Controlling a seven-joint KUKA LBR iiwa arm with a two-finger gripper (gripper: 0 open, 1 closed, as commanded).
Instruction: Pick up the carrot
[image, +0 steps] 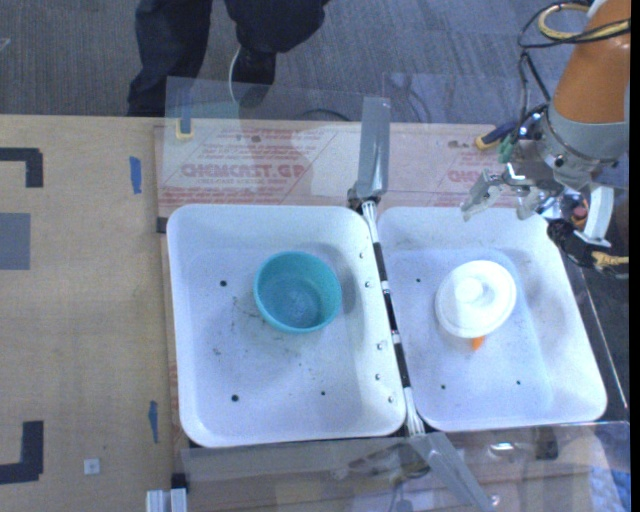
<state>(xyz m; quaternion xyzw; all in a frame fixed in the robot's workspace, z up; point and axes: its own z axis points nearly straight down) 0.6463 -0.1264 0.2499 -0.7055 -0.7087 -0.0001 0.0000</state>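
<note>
A small orange piece of the carrot (477, 343) pokes out from under the near edge of a white round lid-like object (475, 297) in the right bin (560, 400). Most of the carrot is hidden beneath that white object. My gripper (503, 194) hangs over the far edge of the right bin, well above and behind the carrot. Its two fingers are spread apart with nothing between them.
A teal bowl (297, 290) sits upright in the middle of the left bin (200, 400). A metal divider (372, 160) stands between the bins at the back. A person's legs stand beyond the bench at the top.
</note>
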